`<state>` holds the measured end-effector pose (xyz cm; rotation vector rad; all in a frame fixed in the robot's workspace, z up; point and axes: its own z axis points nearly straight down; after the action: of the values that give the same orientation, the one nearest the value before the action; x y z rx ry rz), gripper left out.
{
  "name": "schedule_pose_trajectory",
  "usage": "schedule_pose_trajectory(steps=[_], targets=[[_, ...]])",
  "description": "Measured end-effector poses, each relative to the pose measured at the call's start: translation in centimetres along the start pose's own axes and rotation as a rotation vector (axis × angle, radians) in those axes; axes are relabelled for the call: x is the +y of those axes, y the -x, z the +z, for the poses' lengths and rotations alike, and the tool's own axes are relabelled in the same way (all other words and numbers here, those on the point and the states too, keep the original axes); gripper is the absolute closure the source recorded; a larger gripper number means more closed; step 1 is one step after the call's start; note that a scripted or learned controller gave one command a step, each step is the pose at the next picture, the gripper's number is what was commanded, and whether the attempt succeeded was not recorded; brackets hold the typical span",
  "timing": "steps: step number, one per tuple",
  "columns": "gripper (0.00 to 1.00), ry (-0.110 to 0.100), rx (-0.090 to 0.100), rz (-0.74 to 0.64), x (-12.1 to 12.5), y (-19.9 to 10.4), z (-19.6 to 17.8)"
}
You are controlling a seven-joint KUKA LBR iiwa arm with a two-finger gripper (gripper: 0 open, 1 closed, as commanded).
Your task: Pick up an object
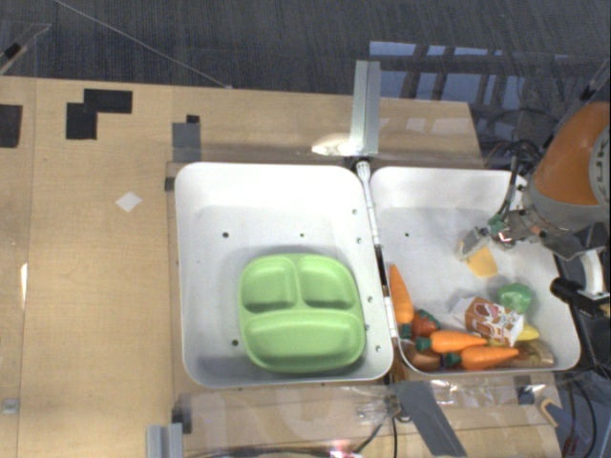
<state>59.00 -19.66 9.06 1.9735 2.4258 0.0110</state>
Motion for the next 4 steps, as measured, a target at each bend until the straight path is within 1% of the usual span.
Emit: schedule_pose_trajectory(steps=[1,2,3,4], targets=[[0.00,-0.001,0.001,-0.077,-0.1,0.7,0.0],[0.00,0.001,-0.001,-0.130,-0.5,0.5,0.0],[1.00,0.007,0.000,-0.134,-0.1,0.4,-1.4],[0.00,0.007,0.000,-0.134,-0.1,0.4,-1.4]])
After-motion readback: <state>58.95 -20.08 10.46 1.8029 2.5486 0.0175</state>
